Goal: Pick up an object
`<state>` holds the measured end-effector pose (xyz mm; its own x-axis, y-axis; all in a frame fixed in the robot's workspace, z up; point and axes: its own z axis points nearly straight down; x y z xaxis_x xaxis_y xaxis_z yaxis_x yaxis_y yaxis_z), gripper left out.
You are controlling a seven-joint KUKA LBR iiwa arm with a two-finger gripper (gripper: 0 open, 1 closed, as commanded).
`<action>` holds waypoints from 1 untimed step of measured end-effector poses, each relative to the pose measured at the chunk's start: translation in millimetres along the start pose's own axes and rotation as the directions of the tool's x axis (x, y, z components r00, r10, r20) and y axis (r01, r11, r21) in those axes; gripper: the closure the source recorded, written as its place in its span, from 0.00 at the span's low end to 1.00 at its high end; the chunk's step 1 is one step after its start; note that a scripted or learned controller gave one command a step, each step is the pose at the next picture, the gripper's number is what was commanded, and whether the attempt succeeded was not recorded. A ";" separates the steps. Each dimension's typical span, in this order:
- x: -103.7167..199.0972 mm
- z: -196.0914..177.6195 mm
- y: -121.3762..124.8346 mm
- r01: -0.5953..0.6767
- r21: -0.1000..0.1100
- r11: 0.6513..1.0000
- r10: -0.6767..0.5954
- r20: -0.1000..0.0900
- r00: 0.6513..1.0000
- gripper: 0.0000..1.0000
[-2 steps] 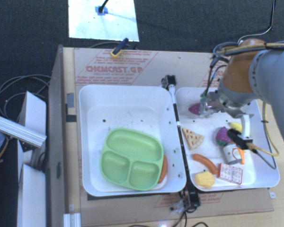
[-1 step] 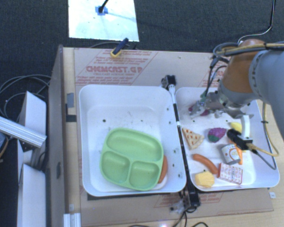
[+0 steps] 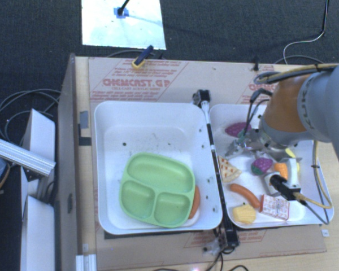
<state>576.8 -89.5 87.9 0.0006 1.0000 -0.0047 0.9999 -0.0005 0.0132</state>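
Observation:
My gripper (image 3: 244, 146) hangs low in the right bin (image 3: 313, 219), near its left-middle, under the grey arm with its orange band (image 3: 282, 109). A dark purple toy (image 3: 235, 130) lies just behind the gripper. A purple grape bunch (image 3: 262, 165) sits just in front and to the right of it. A pizza slice (image 3: 229, 170) lies in front and to the left. Nothing visibly hangs from the gripper. The arm hides the bin's far right part.
An orange sausage (image 3: 244, 192), a yellow chunk (image 3: 244, 213), a red-and-white box (image 3: 277, 206) and an orange carrot (image 3: 281, 169) lie toward the right bin's front. The left bin (image 3: 101, 151) holds a green divided plate (image 3: 157, 188) with a sausage (image 3: 195, 201) beside it.

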 end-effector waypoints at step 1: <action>-31.9 3.0 -65.2 0.001 0.013 1.000 -0.001 -0.004 1.000 0.00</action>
<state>511.7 -121.4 84.3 0.0000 1.0000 -0.0008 1.0000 0.0000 0.0005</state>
